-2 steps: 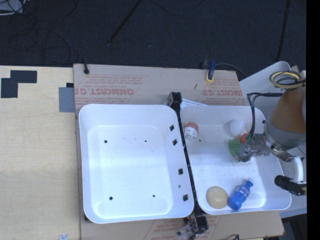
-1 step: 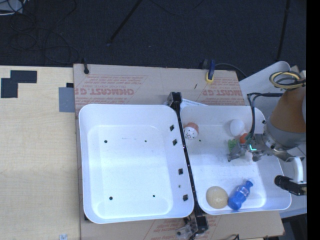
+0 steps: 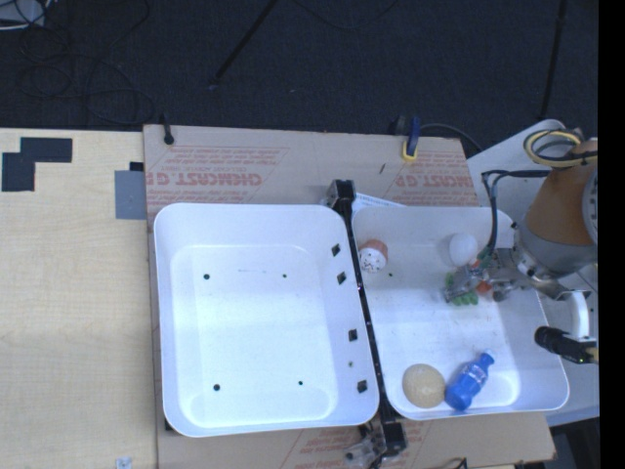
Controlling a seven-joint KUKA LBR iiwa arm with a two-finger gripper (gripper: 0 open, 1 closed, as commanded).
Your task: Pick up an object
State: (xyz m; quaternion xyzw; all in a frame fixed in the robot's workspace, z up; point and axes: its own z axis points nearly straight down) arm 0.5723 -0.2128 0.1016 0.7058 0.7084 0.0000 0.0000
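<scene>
Several objects lie in the right bin (image 3: 527, 399). A small white and orange ball (image 3: 372, 256) rests near its far left corner, and a white ball (image 3: 462, 248) sits by the far wall. A green and multicoloured item (image 3: 461, 289) lies at the bin's right middle. At the near edge, a beige round object (image 3: 423, 385) touches a blue bottle (image 3: 469, 381). My gripper (image 3: 485, 277) reaches in from the right, low over the green item's right end and just in front of the white ball. The wrist hides where they meet.
The left bin (image 3: 254, 233) stands beside the right one, with a black divider (image 3: 354, 291) running between them. Both rest on a cardboard sheet (image 3: 254, 169). The arm's grey body with its orange band (image 3: 562, 213) overhangs the right bin's right rim, cables looping above it.
</scene>
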